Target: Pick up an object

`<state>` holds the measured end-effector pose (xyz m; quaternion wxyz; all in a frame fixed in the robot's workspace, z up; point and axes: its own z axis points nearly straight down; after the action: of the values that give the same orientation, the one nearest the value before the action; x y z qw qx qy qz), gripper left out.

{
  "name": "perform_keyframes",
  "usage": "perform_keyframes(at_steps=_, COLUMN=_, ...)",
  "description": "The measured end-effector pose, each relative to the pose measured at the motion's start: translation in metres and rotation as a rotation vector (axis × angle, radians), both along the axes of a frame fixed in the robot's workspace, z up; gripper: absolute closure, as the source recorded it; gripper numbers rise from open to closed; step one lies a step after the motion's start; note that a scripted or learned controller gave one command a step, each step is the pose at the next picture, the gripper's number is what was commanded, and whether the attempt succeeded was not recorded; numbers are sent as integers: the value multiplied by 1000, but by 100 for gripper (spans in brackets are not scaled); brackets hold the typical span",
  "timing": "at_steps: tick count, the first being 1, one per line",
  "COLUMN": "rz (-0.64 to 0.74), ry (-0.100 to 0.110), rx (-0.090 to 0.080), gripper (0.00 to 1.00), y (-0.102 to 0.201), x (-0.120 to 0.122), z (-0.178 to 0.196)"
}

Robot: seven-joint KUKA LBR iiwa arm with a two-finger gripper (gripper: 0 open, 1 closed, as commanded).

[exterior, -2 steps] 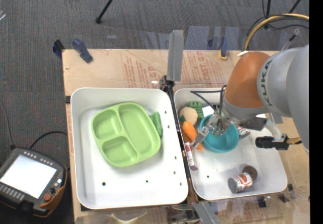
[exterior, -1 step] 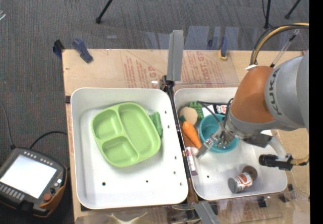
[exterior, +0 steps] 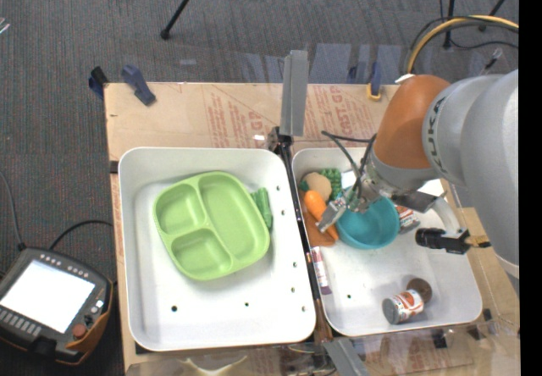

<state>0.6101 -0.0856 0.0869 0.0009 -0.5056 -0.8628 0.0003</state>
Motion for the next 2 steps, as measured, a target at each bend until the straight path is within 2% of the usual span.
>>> perform_keyframes(at_steps=1, rz=5, ry=10, rx=0, gripper=100, y=1, x=-2, z=10)
perform_keyframes(at_steps=2, rz=8, ry=6, rx=1, gripper=0, y=3, x=0, z=10)
